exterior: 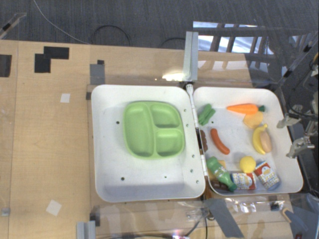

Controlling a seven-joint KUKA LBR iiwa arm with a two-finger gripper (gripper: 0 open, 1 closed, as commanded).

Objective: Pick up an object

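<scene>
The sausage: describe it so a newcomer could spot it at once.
Look in the right bin, which holds the toy food. The sausage lies near that bin's middle, below the green pod and left of the banana. It is the only slim reddish-orange piece without a green top, unlike the carrot.

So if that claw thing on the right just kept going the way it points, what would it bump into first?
Probably the banana. The gripper sits at the right bin's edge, seemingly aimed leftward into it, though height is hard to judge from above.
</scene>
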